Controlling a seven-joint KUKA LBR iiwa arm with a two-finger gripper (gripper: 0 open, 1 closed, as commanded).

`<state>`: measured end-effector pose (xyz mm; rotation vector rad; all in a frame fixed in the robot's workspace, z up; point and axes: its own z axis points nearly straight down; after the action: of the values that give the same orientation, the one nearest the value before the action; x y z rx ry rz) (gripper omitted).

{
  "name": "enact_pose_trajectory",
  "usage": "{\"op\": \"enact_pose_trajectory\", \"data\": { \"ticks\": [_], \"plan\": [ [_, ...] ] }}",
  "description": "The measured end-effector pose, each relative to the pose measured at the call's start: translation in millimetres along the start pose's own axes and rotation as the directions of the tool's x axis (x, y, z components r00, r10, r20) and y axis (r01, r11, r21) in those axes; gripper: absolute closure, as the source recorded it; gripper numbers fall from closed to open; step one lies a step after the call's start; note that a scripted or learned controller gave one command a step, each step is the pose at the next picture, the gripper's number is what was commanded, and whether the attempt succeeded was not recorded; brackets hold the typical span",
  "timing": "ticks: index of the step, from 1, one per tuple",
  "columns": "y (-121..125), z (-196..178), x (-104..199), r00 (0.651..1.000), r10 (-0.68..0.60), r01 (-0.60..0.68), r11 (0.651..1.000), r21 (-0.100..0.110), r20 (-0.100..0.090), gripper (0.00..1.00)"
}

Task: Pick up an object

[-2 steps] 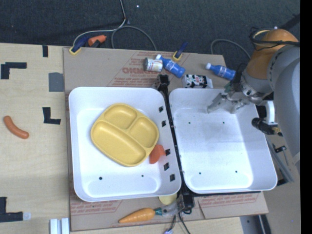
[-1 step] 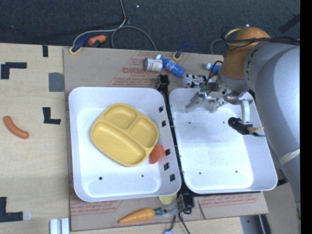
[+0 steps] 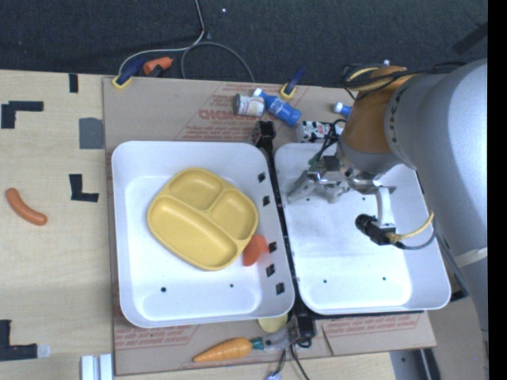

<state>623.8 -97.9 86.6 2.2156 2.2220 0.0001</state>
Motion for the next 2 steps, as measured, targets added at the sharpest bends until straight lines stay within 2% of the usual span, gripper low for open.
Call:
{"op": "enact_pose_trajectory", "data": {
  "ticks": [1,2],
  "plan": [
    [46.1,0.7,-1.3,1.000,0.000,0.000,1.000,0.001,-0.002,0.00],
    [44.4,1.1,1.1,1.000,0.003,-0.003,1.000,0.003,0.002,0.00]
  ]
}}
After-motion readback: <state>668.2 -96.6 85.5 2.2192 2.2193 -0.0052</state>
